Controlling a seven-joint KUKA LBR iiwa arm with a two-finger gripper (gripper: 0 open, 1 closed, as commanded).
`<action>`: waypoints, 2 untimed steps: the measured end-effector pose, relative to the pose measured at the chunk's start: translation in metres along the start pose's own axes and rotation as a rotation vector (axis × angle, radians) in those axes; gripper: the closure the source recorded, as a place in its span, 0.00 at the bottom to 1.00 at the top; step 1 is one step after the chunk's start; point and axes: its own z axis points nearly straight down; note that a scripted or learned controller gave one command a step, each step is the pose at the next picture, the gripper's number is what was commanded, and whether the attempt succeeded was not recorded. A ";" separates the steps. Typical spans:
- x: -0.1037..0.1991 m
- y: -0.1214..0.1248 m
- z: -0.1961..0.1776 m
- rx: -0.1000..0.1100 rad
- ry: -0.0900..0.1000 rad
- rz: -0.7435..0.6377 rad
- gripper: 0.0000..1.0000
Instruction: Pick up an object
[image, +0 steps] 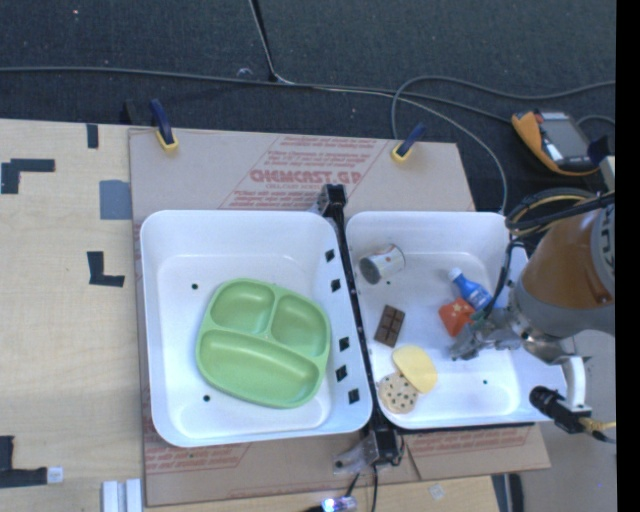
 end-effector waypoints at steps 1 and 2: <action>-0.009 -0.002 -0.058 -0.003 -0.001 0.001 1.00; -0.007 -0.007 -0.118 -0.004 -0.001 0.000 1.00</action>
